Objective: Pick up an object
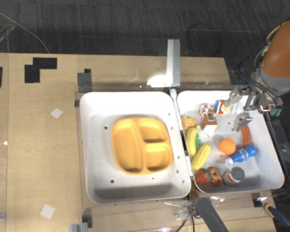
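My gripper (242, 109) hangs over the far right part of the right bin (275, 173), open, with nothing between its fingers. Below and around it lie several toy foods. A red sausage (246, 136) lies just under the fingertips, next to an orange ball (227, 146) and a blue bottle (243, 155). Left of the gripper stand a red and white carton (207, 114) and a small box (220, 107). Along the bin's left side lie a banana (191, 137) and a yellow corn cob (201, 156). A can (235, 175) and red fruit (209, 176) sit at the front.
The left bin (97, 181) holds a yellow divided tray (141, 144) in its middle. A metal post (173, 62) stands at the back between the two bins. The arm's orange band (280, 56) is at the right edge.
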